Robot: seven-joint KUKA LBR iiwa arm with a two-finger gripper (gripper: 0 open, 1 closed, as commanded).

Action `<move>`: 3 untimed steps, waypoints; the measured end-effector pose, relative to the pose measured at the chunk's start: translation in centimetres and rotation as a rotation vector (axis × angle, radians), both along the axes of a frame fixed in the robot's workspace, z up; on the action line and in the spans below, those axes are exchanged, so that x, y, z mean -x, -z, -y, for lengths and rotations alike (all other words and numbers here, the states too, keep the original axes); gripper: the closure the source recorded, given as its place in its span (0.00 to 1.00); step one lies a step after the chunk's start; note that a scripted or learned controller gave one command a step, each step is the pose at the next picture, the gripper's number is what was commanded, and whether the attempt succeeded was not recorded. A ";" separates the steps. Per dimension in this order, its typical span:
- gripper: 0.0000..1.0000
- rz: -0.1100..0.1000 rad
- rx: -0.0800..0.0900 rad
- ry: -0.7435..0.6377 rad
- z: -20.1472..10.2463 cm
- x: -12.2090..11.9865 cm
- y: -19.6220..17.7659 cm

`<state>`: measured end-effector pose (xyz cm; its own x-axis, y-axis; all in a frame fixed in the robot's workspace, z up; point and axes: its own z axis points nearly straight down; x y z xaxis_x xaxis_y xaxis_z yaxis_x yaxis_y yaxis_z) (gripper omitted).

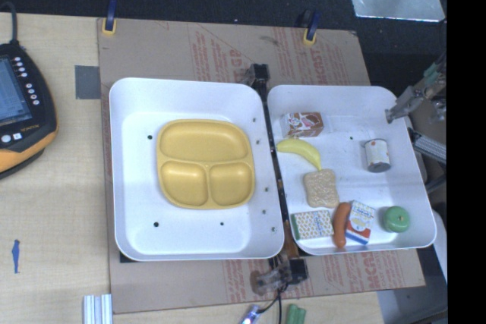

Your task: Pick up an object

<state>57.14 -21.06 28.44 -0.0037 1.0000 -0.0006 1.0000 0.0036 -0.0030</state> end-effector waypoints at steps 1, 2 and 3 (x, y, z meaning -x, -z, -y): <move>0.00 -0.002 -0.001 -0.003 -7.1 3.7 9.2; 0.00 -0.002 0.000 -0.003 -9.5 2.8 13.6; 0.00 -0.002 0.000 0.000 -11.0 4.6 19.3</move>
